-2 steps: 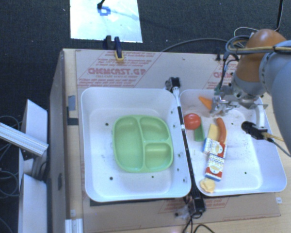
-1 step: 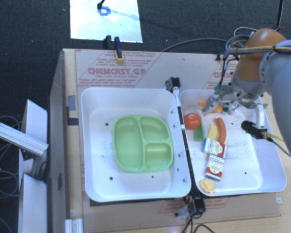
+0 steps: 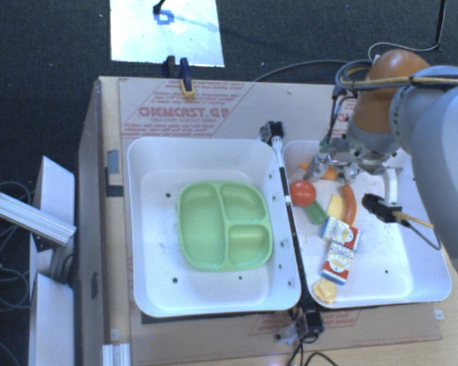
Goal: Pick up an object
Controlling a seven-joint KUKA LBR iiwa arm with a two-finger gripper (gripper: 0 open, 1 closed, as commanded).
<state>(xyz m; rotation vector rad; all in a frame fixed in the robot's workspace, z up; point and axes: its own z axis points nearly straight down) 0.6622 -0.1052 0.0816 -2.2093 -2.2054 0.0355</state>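
Tomato [image 3: 303, 193] lies just below-left of the gripper [image 3: 334, 166] in the right bin [image 3: 424, 280]; whether its jaws are spread, I cannot tell.

Tray [image 3: 225, 227] in left bin [image 3: 149, 204]; food, seemingly, in right bin [image 3: 420, 280].

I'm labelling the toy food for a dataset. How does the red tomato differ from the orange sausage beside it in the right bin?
The tomato is round and red, with a green stem end; the sausage is long, thin and orange. The tomato lies close to the divider between the bins, the sausage further right, past a yellow piece. The tomato looks bulkier, the sausage longer. Both lie loose in the right bin, below the gripper.
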